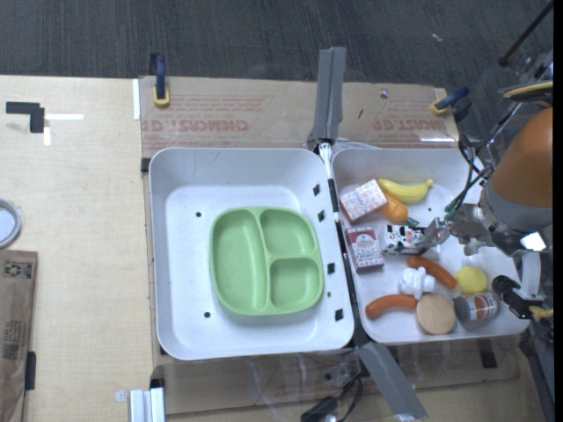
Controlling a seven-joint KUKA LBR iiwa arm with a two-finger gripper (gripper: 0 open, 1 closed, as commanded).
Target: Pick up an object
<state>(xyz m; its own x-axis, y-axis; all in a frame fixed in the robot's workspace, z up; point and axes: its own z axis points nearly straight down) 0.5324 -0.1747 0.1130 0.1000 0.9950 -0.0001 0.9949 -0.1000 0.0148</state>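
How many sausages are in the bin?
2. One sausage lies near the front of the right bin, beside the round bun. The other sausage lies slanted further back. More may hide under the arm.

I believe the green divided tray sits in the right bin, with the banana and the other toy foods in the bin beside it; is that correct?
Not quite: the camera view shows the green divided tray in the left bin, not the right. The banana and the other toy foods do lie in the bin beside it, the right bin.
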